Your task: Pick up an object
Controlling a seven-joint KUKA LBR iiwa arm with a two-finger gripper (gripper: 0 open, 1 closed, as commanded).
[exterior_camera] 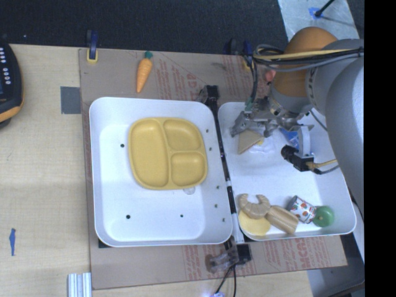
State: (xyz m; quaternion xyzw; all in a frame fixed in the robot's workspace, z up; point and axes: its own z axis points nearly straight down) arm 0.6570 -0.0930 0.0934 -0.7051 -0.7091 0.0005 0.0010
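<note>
Gripper (252, 124) sits low over the far left part of the right bin (322, 181), above a tan wedge (250, 143) that looks like a toy slice of bread or cheese. You cannot tell how the tool stands: the fingers are lost against the wrist hardware, and nothing reads as caught between them. Treat the wedge as not held.

Handling, as a judgement: the wedge looks light, stiff and thin, lying flat on the bin floor. A flat piece gives you little height to pinch; take it across its narrow width near the thick end, and expect it to skate on the smooth white plastic if one finger lands first.

Other candidates lie at the near edge of the same bin: a wooden piece (272, 214) touching a yellow disc (254, 226), a small red-and-white can (301, 209), and a green ball (323, 216) just beside it. The ball will roll; the can is the easier grab.

Surface and room: the left bin (108, 166) holds a yellow divided tray (167, 151). Both bins rest on a brown board (117, 73) over a pale bench; a toy carrot (143, 72) lies on the board beyond the left bin. The wedge is near the bin's far left corner, so wall clearance is tight.
</note>
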